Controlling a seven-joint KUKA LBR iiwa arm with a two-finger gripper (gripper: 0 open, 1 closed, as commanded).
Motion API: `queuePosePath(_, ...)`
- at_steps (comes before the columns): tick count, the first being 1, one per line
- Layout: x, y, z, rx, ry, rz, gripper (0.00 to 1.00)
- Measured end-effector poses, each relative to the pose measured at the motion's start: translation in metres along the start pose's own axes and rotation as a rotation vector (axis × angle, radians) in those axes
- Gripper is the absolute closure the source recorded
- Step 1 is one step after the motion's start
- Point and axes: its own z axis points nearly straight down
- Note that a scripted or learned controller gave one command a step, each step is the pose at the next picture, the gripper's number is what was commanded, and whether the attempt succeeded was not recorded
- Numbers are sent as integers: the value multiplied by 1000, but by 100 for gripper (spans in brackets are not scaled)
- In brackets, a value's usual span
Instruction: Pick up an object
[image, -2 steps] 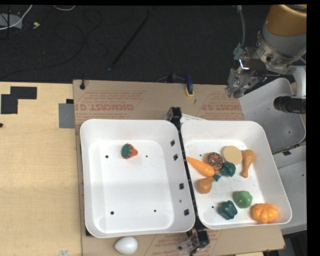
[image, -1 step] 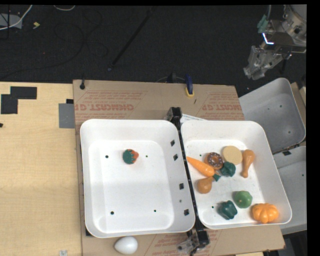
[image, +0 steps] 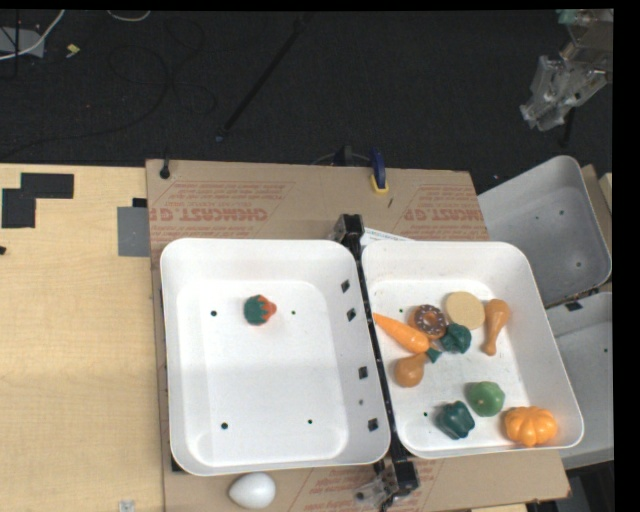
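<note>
Both bins (image: 190, 290) are smooth, slightly glossy white plastic. They rest on matt brown cardboard (image: 270, 205) over a pale wood-grain table (image: 70, 340). Toy foods (image: 528, 425) appear glossy plastic.

Two shallow white plastic bins, the left bin (image: 190, 430) and the right bin (image: 520, 262), sit on brown cardboard printed with red lettering (image: 215, 213). The left bin holds a green-and-red toy vegetable (image: 259, 310). The right bin holds an orange carrot (image: 400, 332), an orange pumpkin (image: 529, 425), a tan drumstick (image: 494, 323), a green pepper (image: 485, 398) and a brown sprinkled doughnut (image: 431, 320).
</note>
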Motion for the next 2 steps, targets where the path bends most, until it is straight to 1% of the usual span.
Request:
queuePosePath(1,-54,-19,4,8,1,4,100)
queuePosePath(2,-103,-40,4,8,1,3,100)
